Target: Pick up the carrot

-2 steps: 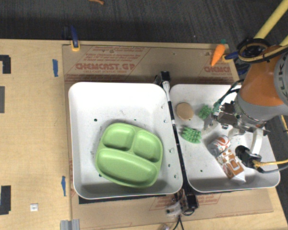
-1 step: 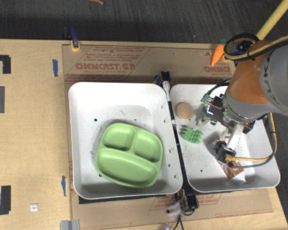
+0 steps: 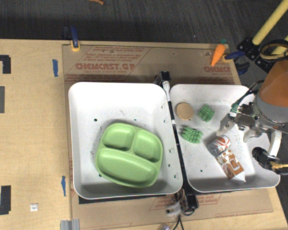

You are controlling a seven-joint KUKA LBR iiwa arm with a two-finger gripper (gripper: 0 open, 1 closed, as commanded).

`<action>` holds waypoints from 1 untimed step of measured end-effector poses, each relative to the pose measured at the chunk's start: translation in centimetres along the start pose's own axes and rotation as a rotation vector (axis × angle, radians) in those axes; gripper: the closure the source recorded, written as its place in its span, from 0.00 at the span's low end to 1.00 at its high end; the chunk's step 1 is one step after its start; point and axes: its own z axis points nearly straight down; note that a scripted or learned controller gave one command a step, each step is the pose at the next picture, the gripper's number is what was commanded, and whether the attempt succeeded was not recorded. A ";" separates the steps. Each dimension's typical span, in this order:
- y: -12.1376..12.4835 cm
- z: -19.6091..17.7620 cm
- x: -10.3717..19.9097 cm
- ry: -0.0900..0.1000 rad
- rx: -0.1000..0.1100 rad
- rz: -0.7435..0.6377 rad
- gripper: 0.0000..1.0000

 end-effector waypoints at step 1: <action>-0.3 -4.4 -7.4 -0.003 -0.006 -0.699 0.00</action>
